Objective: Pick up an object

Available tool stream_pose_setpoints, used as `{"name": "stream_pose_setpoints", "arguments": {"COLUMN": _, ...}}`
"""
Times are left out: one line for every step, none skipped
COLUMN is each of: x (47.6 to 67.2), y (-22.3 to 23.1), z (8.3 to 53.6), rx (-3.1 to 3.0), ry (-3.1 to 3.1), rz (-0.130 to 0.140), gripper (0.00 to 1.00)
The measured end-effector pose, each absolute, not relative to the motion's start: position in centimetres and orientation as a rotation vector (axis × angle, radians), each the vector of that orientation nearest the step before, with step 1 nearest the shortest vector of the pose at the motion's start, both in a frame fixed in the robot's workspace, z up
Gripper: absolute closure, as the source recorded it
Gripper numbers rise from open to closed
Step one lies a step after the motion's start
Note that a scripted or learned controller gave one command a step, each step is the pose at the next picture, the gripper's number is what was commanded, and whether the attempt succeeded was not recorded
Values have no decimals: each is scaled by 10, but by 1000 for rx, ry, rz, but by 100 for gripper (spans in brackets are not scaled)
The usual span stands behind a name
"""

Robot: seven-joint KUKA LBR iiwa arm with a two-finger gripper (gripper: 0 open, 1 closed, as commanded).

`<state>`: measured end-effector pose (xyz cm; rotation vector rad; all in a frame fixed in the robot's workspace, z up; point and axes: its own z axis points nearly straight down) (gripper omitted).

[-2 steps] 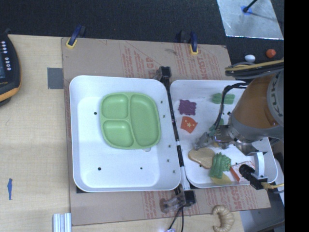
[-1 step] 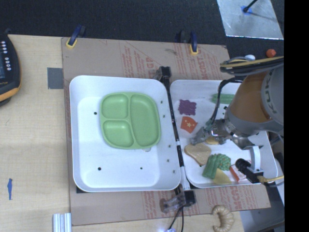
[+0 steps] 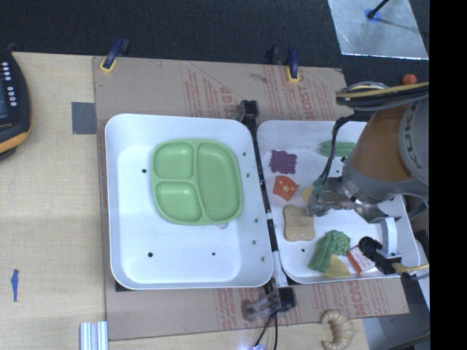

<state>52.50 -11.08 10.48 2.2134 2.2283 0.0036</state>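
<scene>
Seen from the overhead camera, the bench was cluttered around the bins: a black-and-orange pendant [image 3: 10, 100] was parked at the far left edge, blue-and-yellow clamps [image 3: 113, 55] were clipped along the back of the cardboard sheet, and a curled tan toy [image 3: 338, 329] was left lying off the front of the bench. The left bin [image 3: 128, 261] was taken up by a green divided plate [image 3: 197, 181], sat upright with its three compartments bare. The right bin [image 3: 292, 268] was packed with small stuff: a purple piece [image 3: 283, 161], a red square piece [image 3: 285, 188], a tan bread-like slab [image 3: 298, 224], a green broccoli-ish toy [image 3: 328, 249] and a red-and-white item [image 3: 360, 260] near the front. The gripper [image 3: 319, 201] was lowered among these, just beside the slab, but honestly whether the jaws were open or closed couldn't be made out, being hidden under the arm [image 3: 379, 159].
</scene>
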Motion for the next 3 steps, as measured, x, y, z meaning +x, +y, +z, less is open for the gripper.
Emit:
{"name": "stream_pose_setpoints", "arguments": {"x": 646, "y": -73, "z": 199, "rx": 2201, "ry": 2225, "rz": 16, "gripper": 100}}
{"name": "stream_pose_setpoints", "arguments": {"x": 639, "y": -75, "z": 192, "rx": 2217, "ry": 2229, "rz": -4, "gripper": 0}}
{"name": "stream_pose_setpoints", "arguments": {"x": 655, "y": -105, "z": 93, "rx": 2224, "ry": 2228, "rz": -12, "gripper": 0}}
